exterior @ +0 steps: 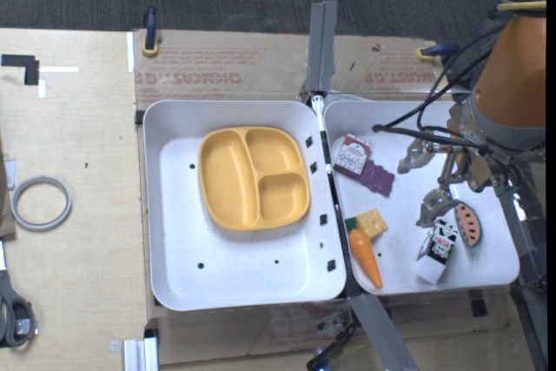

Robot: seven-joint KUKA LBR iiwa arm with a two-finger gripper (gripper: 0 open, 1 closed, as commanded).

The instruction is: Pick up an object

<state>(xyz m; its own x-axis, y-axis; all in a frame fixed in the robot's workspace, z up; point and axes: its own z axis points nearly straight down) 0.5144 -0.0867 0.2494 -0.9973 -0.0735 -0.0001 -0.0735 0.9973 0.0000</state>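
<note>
Carrot: the orange plastic carrot with a green top [365, 256] lies flat in the right white bin [495, 274], against its left wall; its long axis runs from upper left to lower right, green end up, tip toward the near rim.
Cheese: a yellow wedge [372, 223] touches the carrot's green end.
Purple packet: a purple pouch with a white-and-red label [360, 163], beyond the carrot.
Milk carton: a small white cow-print carton [439, 249], right of the carrot.
Watermelon slice: [470, 224], just beside the carton.
Gripper: the metal two-finger gripper [439, 187] hangs right of the carrot, above the carton, fingers spread, nothing between them.
Yellow plate: a three-compartment yellow plastic plate [254, 178] in the left white bin [174, 274].
</note>
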